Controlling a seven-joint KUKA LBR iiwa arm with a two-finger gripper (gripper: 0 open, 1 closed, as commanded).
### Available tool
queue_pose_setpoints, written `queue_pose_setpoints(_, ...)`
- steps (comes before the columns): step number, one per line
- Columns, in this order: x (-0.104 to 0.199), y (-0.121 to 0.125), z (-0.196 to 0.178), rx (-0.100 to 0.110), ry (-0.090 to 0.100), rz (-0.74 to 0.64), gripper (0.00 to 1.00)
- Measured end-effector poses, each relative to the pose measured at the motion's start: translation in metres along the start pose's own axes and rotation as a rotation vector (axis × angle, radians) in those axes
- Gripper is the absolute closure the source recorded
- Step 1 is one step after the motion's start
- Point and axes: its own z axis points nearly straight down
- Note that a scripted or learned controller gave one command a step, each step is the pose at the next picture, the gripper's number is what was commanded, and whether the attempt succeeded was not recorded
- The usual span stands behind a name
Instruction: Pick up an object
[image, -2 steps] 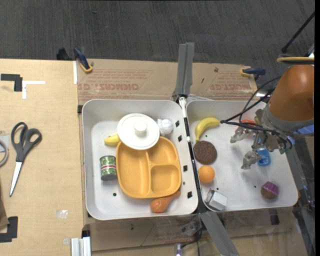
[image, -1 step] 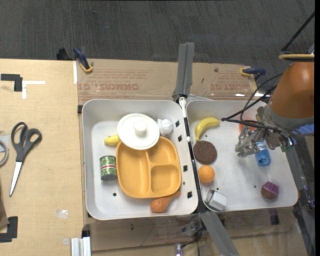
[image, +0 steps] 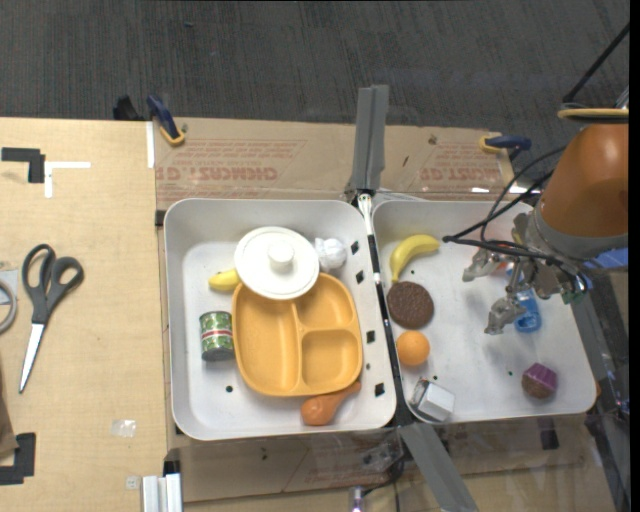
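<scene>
My gripper (image: 502, 292) hangs over the right bin (image: 470, 395), fingers spread apart and holding nothing. A small blue thing (image: 528, 318) lies just beside them. This bin also has a banana (image: 408, 252) at the far left, a brown cookie (image: 410, 304), an orange (image: 412, 347), a silver block (image: 433, 400) near me and a purple thing (image: 540, 380). The left bin (image: 185, 400) holds a yellow tray (image: 297, 345), a white lid (image: 276, 262) and a green can (image: 216, 334)
</scene>
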Motion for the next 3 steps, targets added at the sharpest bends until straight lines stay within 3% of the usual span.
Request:
queue_pose_setpoints(1,-0.006,-0.037,0.019,0.0,0.006,-0.069,0.0)
queue_pose_setpoints(2,0.008,-0.008,0.02,-0.003,0.009,-0.007,0.0)
queue_pose_setpoints(3,0.006,-0.007,0.01,-0.002,0.004,-0.009,1.0)
